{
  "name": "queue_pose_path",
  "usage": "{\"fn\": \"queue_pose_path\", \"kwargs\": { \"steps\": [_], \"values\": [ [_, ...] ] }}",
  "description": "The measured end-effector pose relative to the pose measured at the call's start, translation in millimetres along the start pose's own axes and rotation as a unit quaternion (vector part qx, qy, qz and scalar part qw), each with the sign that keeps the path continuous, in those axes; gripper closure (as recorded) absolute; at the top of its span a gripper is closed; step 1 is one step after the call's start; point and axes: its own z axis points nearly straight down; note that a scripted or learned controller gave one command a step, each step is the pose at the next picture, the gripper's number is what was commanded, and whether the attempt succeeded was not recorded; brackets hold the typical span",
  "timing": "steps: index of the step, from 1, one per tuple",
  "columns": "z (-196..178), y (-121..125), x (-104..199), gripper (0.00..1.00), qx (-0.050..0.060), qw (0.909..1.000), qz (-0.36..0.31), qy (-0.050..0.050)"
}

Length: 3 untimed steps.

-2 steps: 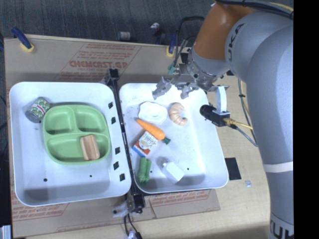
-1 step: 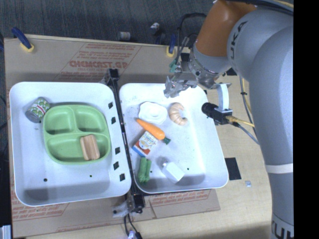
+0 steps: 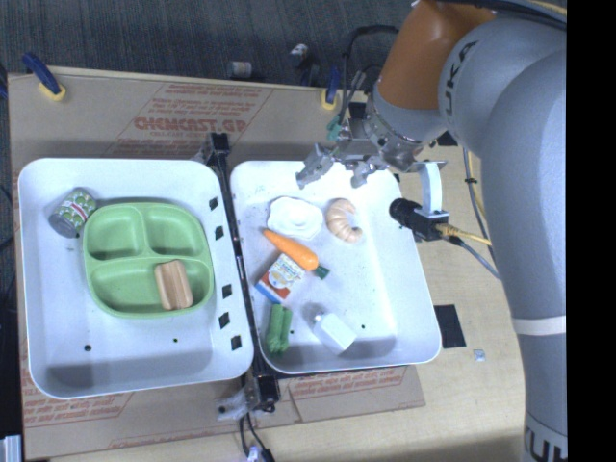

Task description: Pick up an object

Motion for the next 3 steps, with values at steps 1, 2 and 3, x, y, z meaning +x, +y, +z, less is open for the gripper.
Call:
{"fn": "queue_pose_path", "kwargs": {
  "steps": [1, 2, 3],
  "values": [
    [141.6, 10.4, -80.2, 0.0, -0.002, 1.0, 0.005, -0.001],
    [130.9, 11.4, -79.1, 1.0, -0.002, 1.0, 0.003, -0.001],
    [55.8, -57.7, -47.6, 1.0, -0.002, 1.0, 0.004, -0.001]
  ]
}}
